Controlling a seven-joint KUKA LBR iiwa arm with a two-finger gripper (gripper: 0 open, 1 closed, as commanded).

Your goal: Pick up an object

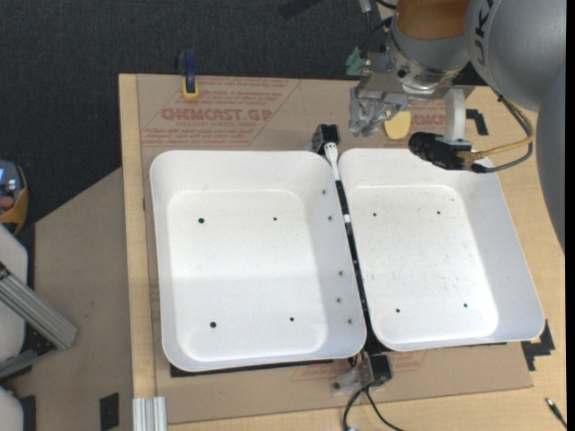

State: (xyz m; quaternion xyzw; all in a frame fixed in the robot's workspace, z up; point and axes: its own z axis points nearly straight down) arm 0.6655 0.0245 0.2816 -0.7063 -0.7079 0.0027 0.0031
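Where tool [370, 120] hangs, yellow object [397, 124] just beside it

The arm [503, 25] hangs at upper right, wrist pointing down.

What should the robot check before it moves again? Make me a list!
1. Something between the gripper fingers: cannot tell; a small pale yellow object sits right beside it.
2. Gripper above a bin: not ok; it hangs beyond the far rim of the right white bin.
3. Left white bin lies flat: ok.
4. Black cable stays between the bins: ok.
5. Blue and yellow clamp holds the cardboard sheet: ok.
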